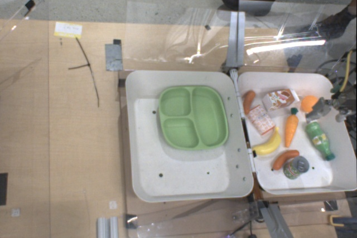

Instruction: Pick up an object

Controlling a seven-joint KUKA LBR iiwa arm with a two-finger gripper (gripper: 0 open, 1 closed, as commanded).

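Here, my claw point(325, 110) sits low over the right bin point(329, 84), near that bin's right edge, between the small orange fruit point(309, 103) and the green bottle point(319, 140). I cannot tell from this slant whether it is released or clenched, and nothing shows as taken up.

The nearest candidate is the green bottle, lying on its side toward the bin's right edge, just beside the carrot point(291, 127). I judge it light, stiff and smooth, likely to roll or slip, so I would close across its body at the middle, not at the narrow cap end. The orange fruit, near the bin's far right corner, looks round and hard to trap. The carrot is stiff and tapered; its thick upper half would be the place. The banana point(269, 144) lies against the bin's left edge, the can point(295, 167) near the front edge beside a sausage point(285, 159).

The bin floor is smooth white and shallow-walled, fairly crowded, so clearance around each item is tight. The left bin point(184, 178) carries a green divided plate point(193, 117). The pale wooden worktop point(56, 136) spreads away to the left, with clear sheeting along its far edge.
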